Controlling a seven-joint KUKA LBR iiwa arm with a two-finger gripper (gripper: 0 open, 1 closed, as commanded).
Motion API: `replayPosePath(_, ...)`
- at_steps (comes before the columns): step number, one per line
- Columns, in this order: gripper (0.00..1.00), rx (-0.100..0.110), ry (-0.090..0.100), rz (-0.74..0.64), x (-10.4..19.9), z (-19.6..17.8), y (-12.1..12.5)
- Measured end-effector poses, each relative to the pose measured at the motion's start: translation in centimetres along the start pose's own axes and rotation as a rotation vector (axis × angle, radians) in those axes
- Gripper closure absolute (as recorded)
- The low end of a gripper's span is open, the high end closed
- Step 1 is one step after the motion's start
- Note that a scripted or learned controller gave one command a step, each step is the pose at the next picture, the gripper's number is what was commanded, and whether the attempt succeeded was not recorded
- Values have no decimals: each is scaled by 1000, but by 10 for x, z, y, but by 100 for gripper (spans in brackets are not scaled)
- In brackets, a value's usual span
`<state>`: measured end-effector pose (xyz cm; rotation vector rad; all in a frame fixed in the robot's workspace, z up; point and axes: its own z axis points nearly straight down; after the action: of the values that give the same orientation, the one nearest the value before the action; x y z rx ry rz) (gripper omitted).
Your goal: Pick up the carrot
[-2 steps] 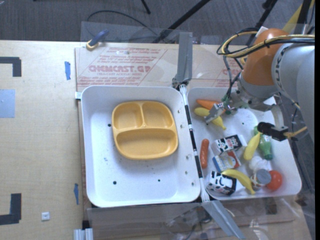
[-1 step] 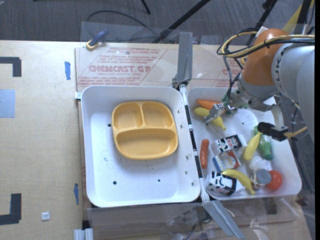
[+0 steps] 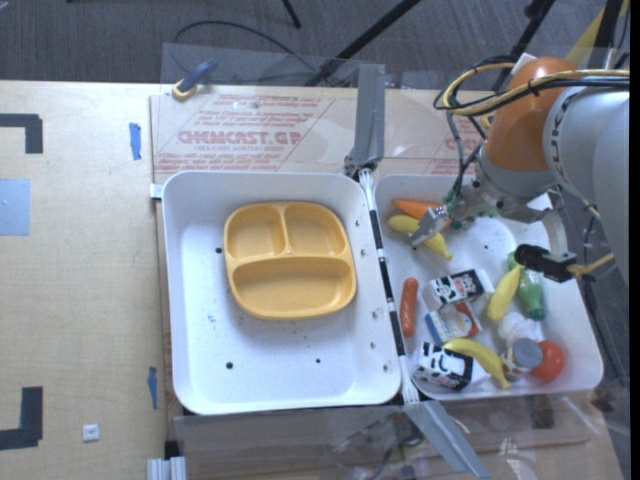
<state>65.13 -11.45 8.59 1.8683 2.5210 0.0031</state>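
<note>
- across the bench i see two shallow white bins side by side; the left bin (image 3: 190,358) is the biggest thing in my view, the right bin (image 3: 585,353) a little narrower and partly under the arm.
- from the right, the grey arm (image 3: 590,138) with its orange band reaches over the far part of the right bin.
- a yellow divided plate (image 3: 290,258) sits in the left bin, toward its far side, nothing on it.
- the gripper (image 3: 437,223) hangs low over the far left corner of the right bin; i cannot tell how its jaws stand from up here.
- the carrot (image 3: 415,208) lies in that same far left corner, just beside the gripper tip, with a small yellow banana (image 3: 404,225) touching it on the near side.
- near the front of the right bin lies a bigger banana (image 3: 480,356), beside a black and white carton (image 3: 441,366).
- a red sausage (image 3: 409,306) lies along the left wall of the right bin.
- a red tomato (image 3: 545,360) sits near the front right corner.
</note>
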Motion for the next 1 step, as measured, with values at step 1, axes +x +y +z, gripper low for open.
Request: replayPosePath(1, 0, 0, 0, 0, 0, 0, 0)
